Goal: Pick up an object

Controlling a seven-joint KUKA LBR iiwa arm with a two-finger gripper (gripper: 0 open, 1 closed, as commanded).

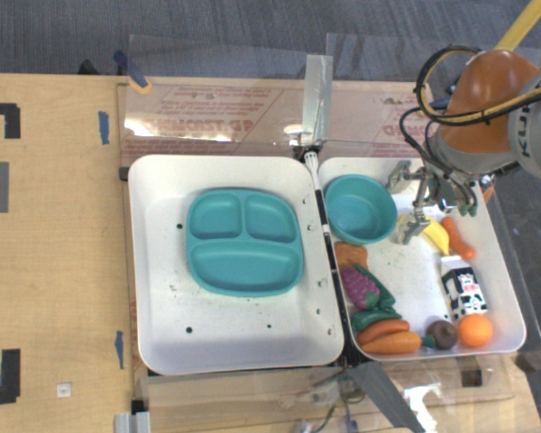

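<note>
Two shallow white bins: left bin (153, 269), right bin (505, 296).
One teal divided plate (245, 242), three compartments, centre of frame.
One teal bowl (361, 207), upper right of centre.
One banana (435, 235), right side.
Two carrots (385, 333), lower right, plus one more orange carrot-like piece (459, 239) beside the banana.
One purple grape bunch (362, 286).
One milk carton with black patches (463, 289).
One orange (475, 331), lower right.
One brown round item (443, 333), kind unclear.

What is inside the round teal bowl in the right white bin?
The round teal bowl shows only its bare teal inner surface, with no item visible inside. Its near inner wall is hidden by its own rim, so that part cannot be checked.
</note>
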